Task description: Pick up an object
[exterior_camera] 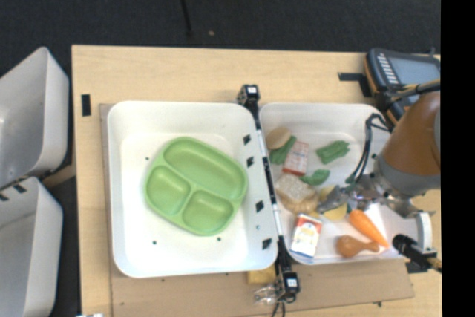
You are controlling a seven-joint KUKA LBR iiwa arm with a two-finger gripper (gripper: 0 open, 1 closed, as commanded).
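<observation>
1. In the camera view I see the arm [413, 148] reaching in from the right edge of the bench [185, 67], with its orange band over the right bin [312, 113].
2. The gripper [343, 198] is low inside the right bin, near the middle of it, among the objects. Whether it is released or clenched I cannot tell; it is too small and dark.
3. The objects to pick lie in the right bin: a carrot [367, 227] and a small carton [306, 236] near the front edge, a green piece [332, 151] toward the back, and a red-and-white packet [296, 157] near the left wall.
4. The left bin [126, 234] carries a green divided plate [195, 185], about in its centre.
</observation>
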